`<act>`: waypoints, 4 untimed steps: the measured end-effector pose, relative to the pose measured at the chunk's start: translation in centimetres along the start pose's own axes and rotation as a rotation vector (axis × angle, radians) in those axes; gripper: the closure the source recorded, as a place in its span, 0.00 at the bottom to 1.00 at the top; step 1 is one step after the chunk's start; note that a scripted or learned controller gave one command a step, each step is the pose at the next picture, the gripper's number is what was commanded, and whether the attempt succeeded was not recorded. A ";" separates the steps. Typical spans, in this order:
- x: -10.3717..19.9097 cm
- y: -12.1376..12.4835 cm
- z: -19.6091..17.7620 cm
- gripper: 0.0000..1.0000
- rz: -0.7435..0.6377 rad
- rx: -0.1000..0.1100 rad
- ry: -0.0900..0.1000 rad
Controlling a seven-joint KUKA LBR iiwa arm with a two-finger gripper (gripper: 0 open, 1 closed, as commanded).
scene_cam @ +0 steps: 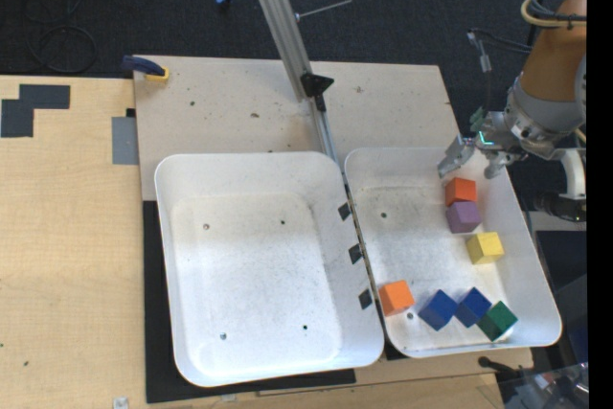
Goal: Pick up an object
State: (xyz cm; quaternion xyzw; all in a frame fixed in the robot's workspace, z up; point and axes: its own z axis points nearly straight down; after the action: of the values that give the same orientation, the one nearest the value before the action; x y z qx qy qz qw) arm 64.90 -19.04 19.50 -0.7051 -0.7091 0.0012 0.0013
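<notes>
Below the spread-fingered, unladen tool (472, 157) sits a small orange-red cube (461, 191).

left bin (192, 206): beside right bin (536, 302) | blocks (464, 215): all in right bin (near its right and front walls)

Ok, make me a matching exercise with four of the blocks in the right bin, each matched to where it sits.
Blocks:
1. red-orange block
2. purple block
3. yellow block
4. green block

Places:
A. the bin's near right corner
B. just below the gripper
C. between the purple block and the two blue blocks
D. touching the red-orange block's near side

Pairs: 1-B, 2-D, 3-C, 4-A
</notes>
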 end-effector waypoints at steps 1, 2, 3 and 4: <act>-0.1 0.9 5.0 0.00 0.001 0.003 0.001; -0.3 1.5 7.5 0.00 0.002 -0.022 -0.007; -0.3 1.4 6.7 1.00 -0.001 -0.021 -0.009; -0.9 1.8 0.4 1.00 0.001 -0.008 -0.002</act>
State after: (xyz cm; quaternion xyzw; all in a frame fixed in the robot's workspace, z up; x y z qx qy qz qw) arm 66.68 -19.89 19.12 -0.7054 -0.7088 -0.0012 -0.0023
